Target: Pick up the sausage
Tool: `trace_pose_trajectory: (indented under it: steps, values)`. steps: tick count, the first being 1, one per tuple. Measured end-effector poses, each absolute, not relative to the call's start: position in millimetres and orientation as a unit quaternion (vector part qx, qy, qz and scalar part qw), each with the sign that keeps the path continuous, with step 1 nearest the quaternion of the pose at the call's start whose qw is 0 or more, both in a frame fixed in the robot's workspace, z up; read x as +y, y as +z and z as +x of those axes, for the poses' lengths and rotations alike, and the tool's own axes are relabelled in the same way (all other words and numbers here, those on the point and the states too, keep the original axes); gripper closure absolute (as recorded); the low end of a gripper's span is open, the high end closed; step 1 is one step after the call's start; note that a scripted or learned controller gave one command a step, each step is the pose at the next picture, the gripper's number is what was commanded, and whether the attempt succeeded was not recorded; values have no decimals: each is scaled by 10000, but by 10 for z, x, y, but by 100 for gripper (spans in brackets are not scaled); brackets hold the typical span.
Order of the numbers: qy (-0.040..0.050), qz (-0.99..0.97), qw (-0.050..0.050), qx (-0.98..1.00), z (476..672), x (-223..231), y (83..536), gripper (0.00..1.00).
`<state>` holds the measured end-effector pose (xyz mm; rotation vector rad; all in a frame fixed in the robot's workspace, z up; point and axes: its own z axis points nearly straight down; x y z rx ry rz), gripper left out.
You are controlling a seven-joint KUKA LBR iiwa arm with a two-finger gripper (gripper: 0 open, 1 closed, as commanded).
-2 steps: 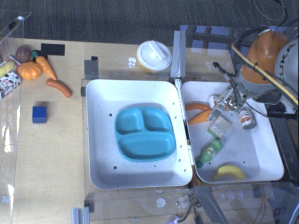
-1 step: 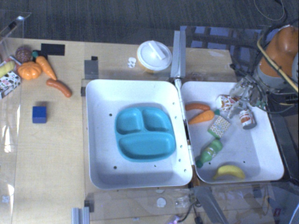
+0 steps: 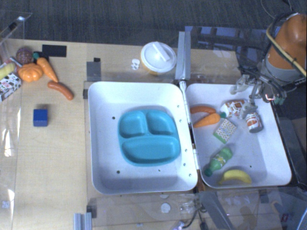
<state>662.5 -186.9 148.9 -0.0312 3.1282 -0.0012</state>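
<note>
The sausage point(image 3: 203, 109) lies against the right bin's point(image 3: 283, 150) left wall, one carrot point(image 3: 207, 120) touching it. The tool point(image 3: 253, 91) hovers near the far rim, seemingly open and empty.

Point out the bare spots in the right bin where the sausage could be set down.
Bare floor lies along the right bin's right side, right of the banana and green bottle. The upper left is crowded: sausage, carrot, can.

I see arm point(image 3: 283, 47) reaching in from right, orange band above wrist, gripper point(image 3: 251, 96) pointing down over right bin's far right corner.
</note>
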Motion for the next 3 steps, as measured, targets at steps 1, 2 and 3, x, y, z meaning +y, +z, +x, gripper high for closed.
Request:
trace_pose_trajectory:
  steps: [1, 2, 3]
  values:
    - [-6, -13, 75, 10000, 6147, -1610, 1166, 0]
    - [-61, -1418, 166, 9897, 5766, -1347, 986, 0]
    - [-67, -2541, 126, 9671, 5262, -1867, 960, 0]
